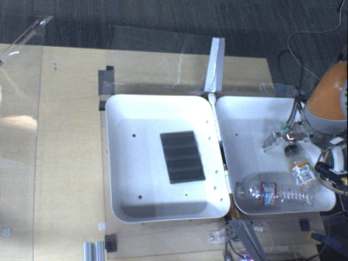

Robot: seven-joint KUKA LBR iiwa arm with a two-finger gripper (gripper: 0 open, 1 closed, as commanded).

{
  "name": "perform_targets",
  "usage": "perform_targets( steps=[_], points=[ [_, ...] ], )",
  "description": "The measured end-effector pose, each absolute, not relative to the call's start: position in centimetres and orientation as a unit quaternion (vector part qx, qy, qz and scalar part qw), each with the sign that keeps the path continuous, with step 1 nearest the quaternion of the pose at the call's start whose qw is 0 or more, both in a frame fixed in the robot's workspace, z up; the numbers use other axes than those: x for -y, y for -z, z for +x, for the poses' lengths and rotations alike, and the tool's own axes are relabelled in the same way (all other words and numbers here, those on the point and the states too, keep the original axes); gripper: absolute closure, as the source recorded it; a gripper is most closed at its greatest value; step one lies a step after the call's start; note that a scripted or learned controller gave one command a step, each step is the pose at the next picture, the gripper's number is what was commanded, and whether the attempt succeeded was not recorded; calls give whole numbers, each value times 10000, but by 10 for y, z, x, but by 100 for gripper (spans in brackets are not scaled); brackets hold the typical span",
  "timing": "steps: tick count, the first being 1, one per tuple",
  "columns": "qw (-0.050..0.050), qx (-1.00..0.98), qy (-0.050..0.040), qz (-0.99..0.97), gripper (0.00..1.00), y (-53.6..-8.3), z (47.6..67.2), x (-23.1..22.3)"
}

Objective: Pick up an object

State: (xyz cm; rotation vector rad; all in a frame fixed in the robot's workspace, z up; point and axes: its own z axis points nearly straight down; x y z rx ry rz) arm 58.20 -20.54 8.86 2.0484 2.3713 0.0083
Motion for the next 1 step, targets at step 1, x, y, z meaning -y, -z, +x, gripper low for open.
perform_targets(
  steps=[1],
  points=[
    [37,-7503,-25,6611,0,-87,623,204]
  ],
)
